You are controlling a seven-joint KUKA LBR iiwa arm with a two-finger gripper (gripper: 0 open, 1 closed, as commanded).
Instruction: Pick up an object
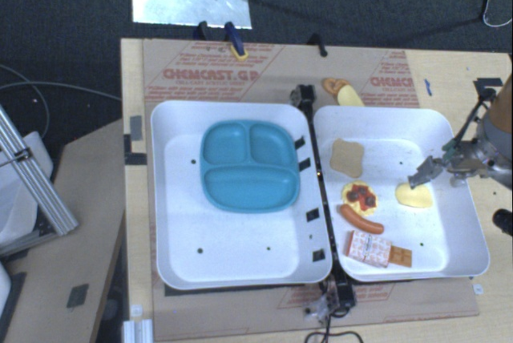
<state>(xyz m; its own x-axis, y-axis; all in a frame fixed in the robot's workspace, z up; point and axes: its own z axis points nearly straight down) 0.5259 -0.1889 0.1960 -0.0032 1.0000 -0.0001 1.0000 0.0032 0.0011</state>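
Observation:
The right bin (449,129) holds a tan bread slice (347,158), a small pizza piece with red topping (360,196), a sausage (361,220), a pink-and-white wafer block (369,248) with a brown piece beside it, and a pale yellow piece (414,196). My gripper (423,173) hangs over the bin's right half, just above the yellow piece, its dark tip pointing down-left. Nothing shows between its fingers.
The left bin (172,253) bears a blue divided plate (248,165). A yellow-and-orange toy (343,91) lies on the cardboard behind the right bin. A yellow-and-blue clamp (235,41) sits at the back edge. The arm comes in from the right over the bin's rim.

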